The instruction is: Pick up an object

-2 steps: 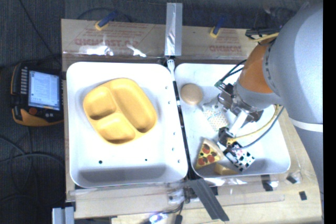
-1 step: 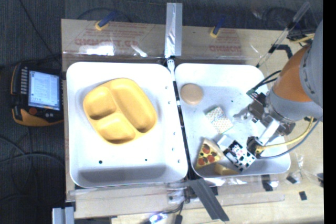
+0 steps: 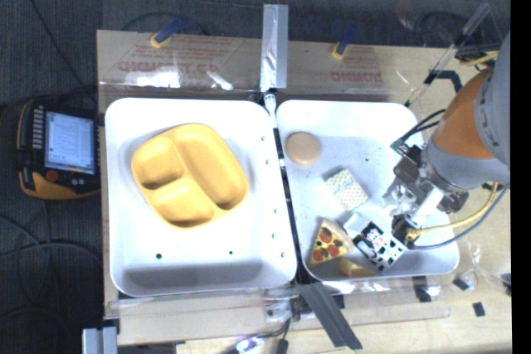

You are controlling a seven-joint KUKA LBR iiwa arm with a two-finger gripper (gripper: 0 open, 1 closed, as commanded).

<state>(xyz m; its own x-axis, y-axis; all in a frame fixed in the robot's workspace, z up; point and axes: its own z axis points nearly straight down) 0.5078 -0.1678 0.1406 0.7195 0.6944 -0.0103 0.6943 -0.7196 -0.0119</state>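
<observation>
1. Because the gripper (image 3: 404, 221) hangs low over the right bin (image 3: 365, 113), at the lower right of the frame, the things nearest to it matter most. How far its fingers stand apart I cannot tell, and nothing is seen held between them.
2. Just to the left of the gripper and a little lower lies a small black and white block with dots (image 3: 378, 245), close to the bin's lower wall. It seems almost touching the gripper, so I judge it the most likely thing to pick; the move would be short, to the lower left.
3. Beside this block, further left, lies a toy pizza slice (image 3: 331, 244), its long axis slanted from the upper left to the lower right.
4. Above them, near the middle of the bin, lies a small patterned white card (image 3: 346, 188), tilted.
5. Further away, at the bin's upper left, rests a round tan disc (image 3: 303, 147).
6. Farthest, in the left bin (image 3: 124, 203), sits a yellow divided tray (image 3: 189, 173), well apart from the arm.
</observation>
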